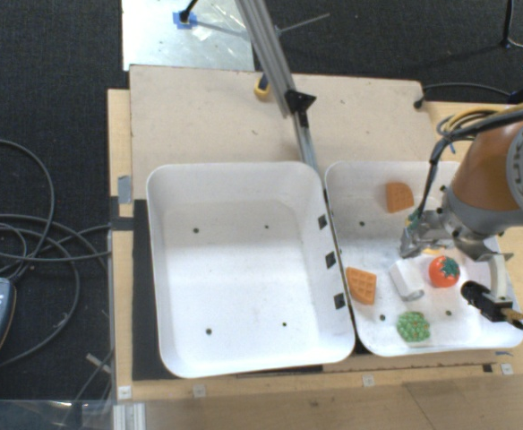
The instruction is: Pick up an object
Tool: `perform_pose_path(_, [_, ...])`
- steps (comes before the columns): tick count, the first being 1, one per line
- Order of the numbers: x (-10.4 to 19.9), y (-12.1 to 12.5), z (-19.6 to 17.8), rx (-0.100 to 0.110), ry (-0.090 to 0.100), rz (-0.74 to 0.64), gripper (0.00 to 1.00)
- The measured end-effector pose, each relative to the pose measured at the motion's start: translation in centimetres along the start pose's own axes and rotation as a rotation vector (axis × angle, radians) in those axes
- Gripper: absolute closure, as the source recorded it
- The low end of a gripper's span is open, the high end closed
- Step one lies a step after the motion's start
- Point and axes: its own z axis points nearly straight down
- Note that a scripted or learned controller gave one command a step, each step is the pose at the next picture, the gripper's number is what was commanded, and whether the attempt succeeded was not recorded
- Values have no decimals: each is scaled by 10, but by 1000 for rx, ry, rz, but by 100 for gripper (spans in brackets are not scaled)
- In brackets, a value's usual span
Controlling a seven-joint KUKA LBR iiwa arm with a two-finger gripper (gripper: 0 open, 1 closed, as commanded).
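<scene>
Camera view shows you, in the right bin (369, 334), a green object (413, 327), then a waffle (362, 285), white block (406, 279) and tomato (443, 270); above them the gripper (415, 238), grip state unclear; farthest, an orange piece (399, 196)

We see a tan bench (208, 115) bearing 2 shallow white bins side by side: the left bin (244, 182) and the right bin (355, 182), their inner rims touching.

Grey arm (503, 173) enters from right, orange band above wrist, bent downward. Gripper (415, 240) low at arm's left end, pointing left-down.
</scene>
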Motion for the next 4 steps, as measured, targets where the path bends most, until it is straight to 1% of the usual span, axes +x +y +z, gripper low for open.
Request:
perform_pose_path(1, [-4,0,-44,-2,-2,-2,100])
perform_pose_path(2, [-1,11,-102,-5,-2,-5,100])
perform_pose_path(3, [-1,13,-147,-4,-2,-5,100])
perform_pose_path(4, [47,29,-153,-1,0,-10,100])
